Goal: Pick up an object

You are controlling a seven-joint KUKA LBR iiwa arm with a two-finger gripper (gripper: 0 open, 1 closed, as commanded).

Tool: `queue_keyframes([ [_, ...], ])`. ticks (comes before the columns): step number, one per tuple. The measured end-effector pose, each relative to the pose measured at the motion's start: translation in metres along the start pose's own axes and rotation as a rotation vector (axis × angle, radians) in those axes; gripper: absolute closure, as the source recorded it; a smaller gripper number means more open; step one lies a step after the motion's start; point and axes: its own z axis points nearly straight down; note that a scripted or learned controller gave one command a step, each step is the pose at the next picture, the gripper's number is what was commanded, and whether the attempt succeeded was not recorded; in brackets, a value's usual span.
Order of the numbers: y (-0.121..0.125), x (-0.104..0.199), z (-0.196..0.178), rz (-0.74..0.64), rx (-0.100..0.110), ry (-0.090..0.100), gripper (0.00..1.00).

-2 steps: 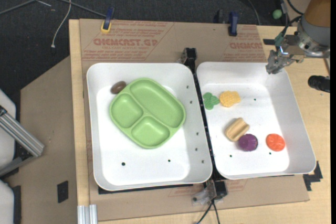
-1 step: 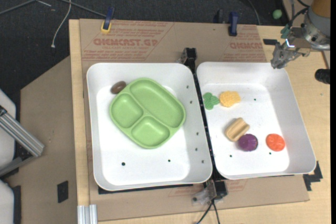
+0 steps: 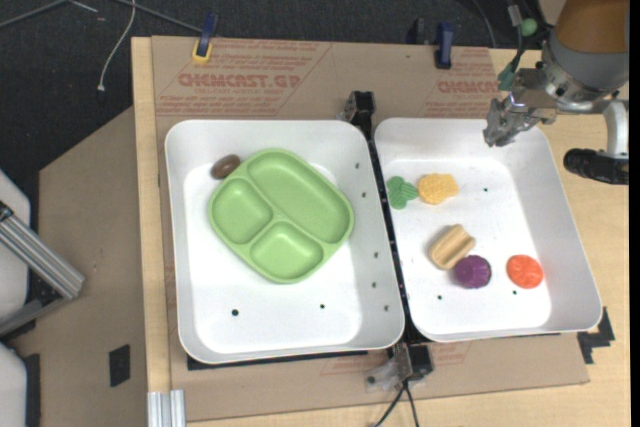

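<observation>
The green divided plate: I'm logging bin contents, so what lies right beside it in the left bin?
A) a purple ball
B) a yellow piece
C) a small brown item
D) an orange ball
C: a small brown item lies at the upper-left edge of the green divided plate in the left bin; the purple, orange and yellow pieces are all in the right bin.

Your robot arm [image 3: 590,25] is fat and round, orange on top and grey below. Its gripper [image 3: 503,128] is small, grey metal, with thin dark cables.
</observation>
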Motion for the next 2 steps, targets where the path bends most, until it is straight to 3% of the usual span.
queue_keyframes([
  [2,-0.033,0.110,0.015,-0.001,0.000,0.000,1.00],
])
